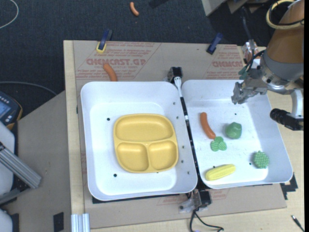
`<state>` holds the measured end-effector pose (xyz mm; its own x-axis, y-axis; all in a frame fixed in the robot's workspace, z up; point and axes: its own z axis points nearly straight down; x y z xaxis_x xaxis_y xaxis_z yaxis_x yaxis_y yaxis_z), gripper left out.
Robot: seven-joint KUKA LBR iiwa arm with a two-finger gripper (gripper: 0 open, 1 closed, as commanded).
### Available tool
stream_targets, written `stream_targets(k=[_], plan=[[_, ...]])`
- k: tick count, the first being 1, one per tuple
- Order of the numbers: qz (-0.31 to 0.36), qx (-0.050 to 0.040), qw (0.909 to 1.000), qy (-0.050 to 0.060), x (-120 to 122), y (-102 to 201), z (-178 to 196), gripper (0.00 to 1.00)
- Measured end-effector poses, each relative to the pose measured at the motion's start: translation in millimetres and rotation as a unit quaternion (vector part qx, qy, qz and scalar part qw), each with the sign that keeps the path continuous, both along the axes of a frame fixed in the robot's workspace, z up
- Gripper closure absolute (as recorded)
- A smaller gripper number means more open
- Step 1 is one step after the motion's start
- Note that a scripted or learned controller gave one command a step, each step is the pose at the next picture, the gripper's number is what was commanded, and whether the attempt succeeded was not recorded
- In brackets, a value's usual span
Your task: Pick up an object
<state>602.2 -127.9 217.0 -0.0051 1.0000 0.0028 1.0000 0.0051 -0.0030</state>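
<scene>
You are looking down at two white bins sitting side by side on the bench. The left bin (pixel 91 129) is carrying one yellow divided plate (pixel 145 142), lying near its middle. The right bin (pixel 275 149) is holding five toy foods: one orange sausage (pixel 207 125) lying toward its left edge, one round green vegetable (pixel 233 130) just right of the sausage, one small broccoli piece (pixel 217 144) sitting just below those two, one yellow corn cob (pixel 220 171) lying along the near edge toward the near-left corner, and one bumpy green piece (pixel 260 159) resting by the right edge toward the near-right corner.

The gripper (pixel 240 97) is hanging over the far part of the right bin, well apart from all five foods, and nothing is sitting between its fingers; you cannot tell whether it is released or clenched.

Outside the bins, a second orange sausage (pixel 110 71) is lying on the bench board beyond the left bin's far edge, and a third (pixel 134 8) is lying on the dark floor.
</scene>
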Motion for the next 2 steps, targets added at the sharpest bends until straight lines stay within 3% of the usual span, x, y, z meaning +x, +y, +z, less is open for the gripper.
stream_targets(k=[2], plan=[[0.001, 0.0002, 1.0, 0.0, -30, 112, 15, 1.0]])
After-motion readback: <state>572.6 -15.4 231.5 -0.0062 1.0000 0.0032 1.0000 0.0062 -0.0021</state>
